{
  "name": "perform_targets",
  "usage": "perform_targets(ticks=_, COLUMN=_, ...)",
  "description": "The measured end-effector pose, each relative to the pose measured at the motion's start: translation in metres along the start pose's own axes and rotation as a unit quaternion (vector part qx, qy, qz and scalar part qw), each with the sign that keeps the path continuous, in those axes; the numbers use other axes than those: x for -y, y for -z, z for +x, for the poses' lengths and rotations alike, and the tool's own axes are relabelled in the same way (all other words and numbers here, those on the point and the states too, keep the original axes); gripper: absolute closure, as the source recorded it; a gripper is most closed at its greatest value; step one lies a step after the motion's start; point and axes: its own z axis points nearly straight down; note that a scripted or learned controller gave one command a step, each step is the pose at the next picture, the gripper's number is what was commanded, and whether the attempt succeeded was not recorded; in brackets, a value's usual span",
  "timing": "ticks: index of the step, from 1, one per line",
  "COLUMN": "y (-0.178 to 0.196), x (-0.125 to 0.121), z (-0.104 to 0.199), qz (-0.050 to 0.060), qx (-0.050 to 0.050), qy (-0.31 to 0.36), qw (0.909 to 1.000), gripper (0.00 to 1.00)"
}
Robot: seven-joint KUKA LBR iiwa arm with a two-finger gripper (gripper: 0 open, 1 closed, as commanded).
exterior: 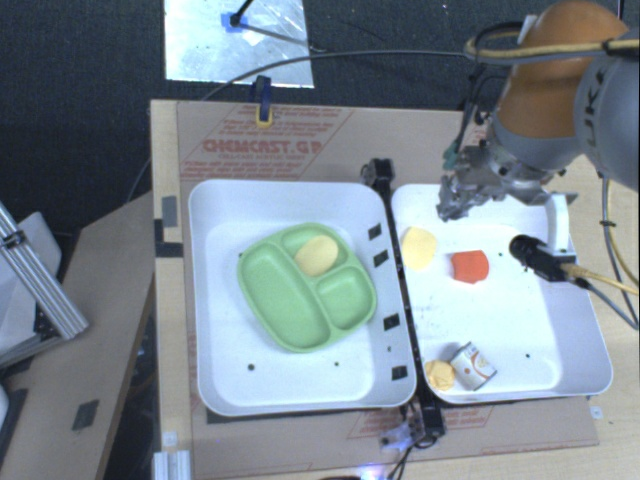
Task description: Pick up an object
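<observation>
The gripper (455, 203) hangs over the right bin (560, 368), its grip state unreadable from this angle, with a pale yellow piece (419, 247) just below-left of it and an orange block (470, 266) below

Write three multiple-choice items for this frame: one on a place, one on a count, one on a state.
1. Where does the yellow lemon-like piece lie?
A. in the green divided plate
B. on the bench
C. beside the tin

2. How many loose things lie in the right white bin?
A. two
B. four
C. six

3. How does the small silver tin rest?
A. tipped on its side
B. stacked on the red block
C. between the fingers

Key: 1 A, it sits in a plate compartment; 2 B, pale yellow piece, red block, small yellow piece, tin; 3 A, it lies slanted near the front wall.
</observation>
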Motion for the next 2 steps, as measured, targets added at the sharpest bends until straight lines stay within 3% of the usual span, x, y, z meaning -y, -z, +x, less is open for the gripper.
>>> perform_targets(ticks=1, y=-0.009, x=-0.010, z=0.054, qz=-0.001, qx=0.001, qy=-0.001, qw=1.0000, gripper=1.00)
perform_targets(ticks=2, y=-0.011, x=0.000, z=0.101, qz=0.000, qx=0.000, qy=0.000, qw=1.0000, gripper=1.00)
